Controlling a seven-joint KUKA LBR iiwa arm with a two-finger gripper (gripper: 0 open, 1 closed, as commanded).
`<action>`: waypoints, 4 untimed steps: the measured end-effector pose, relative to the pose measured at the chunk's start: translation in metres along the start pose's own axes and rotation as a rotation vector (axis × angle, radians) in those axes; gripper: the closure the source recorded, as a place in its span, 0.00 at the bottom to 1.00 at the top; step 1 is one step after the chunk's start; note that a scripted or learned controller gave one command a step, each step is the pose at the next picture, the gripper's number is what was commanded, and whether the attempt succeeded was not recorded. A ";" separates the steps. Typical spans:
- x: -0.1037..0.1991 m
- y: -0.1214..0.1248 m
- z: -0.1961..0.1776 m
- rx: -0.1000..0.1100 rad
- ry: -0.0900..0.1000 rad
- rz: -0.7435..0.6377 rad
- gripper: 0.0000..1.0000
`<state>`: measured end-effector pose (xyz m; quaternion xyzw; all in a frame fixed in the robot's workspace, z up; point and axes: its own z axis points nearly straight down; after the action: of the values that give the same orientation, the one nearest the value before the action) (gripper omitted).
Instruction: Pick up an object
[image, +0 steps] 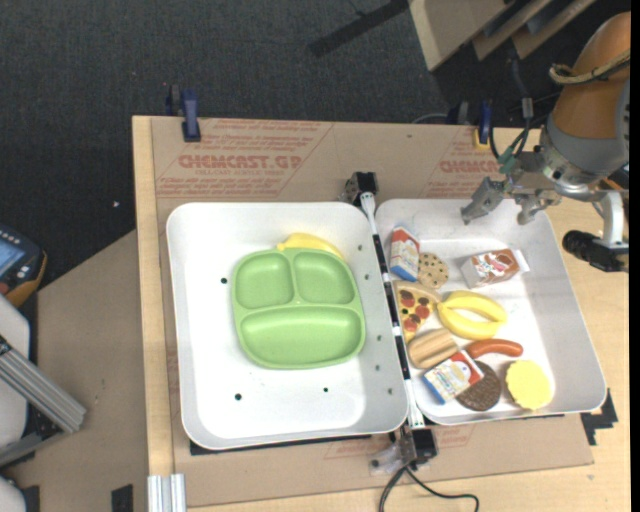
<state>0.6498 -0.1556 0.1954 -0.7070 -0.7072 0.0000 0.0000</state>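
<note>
Right bin (585, 345): fingers (481, 203) above, apart from toy food (470, 335).

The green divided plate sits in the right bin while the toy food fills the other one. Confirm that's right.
Not quite. The green divided plate sits in the left bin, not the right one, as the camera view shows. The toy food, such as the banana, does fill the other bin, the right bin.

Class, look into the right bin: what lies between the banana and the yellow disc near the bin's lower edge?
In the camera view, a red sausage lies between the banana and the yellow disc.
</note>
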 end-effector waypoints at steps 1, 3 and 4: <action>0.031 -0.044 0.088 -0.018 -0.005 0.000 0.00; 0.058 0.011 0.097 -0.023 -0.014 -0.001 0.00; 0.055 0.002 0.097 -0.023 -0.012 -0.001 0.00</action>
<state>0.6516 -0.1003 0.0979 -0.7067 -0.7074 -0.0039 -0.0124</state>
